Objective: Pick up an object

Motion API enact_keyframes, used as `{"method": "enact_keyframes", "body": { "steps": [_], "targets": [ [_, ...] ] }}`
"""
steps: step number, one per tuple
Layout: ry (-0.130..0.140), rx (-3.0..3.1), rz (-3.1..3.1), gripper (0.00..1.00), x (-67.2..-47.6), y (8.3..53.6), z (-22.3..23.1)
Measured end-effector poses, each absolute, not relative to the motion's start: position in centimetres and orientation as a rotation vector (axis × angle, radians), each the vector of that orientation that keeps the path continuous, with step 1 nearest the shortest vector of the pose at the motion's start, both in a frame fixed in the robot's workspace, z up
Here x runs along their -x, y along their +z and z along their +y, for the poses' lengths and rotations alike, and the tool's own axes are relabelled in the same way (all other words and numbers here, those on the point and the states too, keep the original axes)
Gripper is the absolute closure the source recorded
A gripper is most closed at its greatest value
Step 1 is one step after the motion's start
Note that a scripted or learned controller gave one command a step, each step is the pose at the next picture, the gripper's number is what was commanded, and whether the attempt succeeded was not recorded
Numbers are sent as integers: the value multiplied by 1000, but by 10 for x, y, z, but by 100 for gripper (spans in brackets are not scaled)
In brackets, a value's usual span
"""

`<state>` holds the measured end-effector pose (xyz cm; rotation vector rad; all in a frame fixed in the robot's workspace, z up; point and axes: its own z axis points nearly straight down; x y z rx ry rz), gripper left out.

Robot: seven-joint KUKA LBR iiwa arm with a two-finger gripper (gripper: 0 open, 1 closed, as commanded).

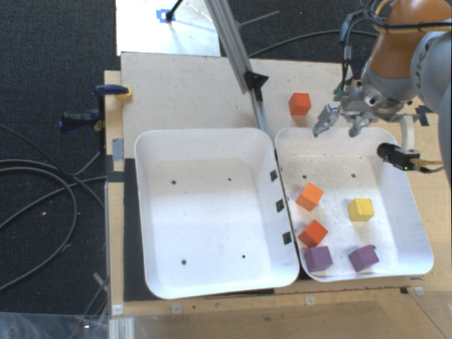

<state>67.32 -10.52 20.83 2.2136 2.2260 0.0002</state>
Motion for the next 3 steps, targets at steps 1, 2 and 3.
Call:
{"method": "enact_keyframes", "body": {
  "steps": [1, 2, 3],
  "targets": [
    [-4, -2222, 2229, 0, -600, 189, -69],
    [6, -2222, 2221, 0, -560, 90, -88],
    [5, -2216, 2223, 100, -560, 101, -89]
  ]
}}
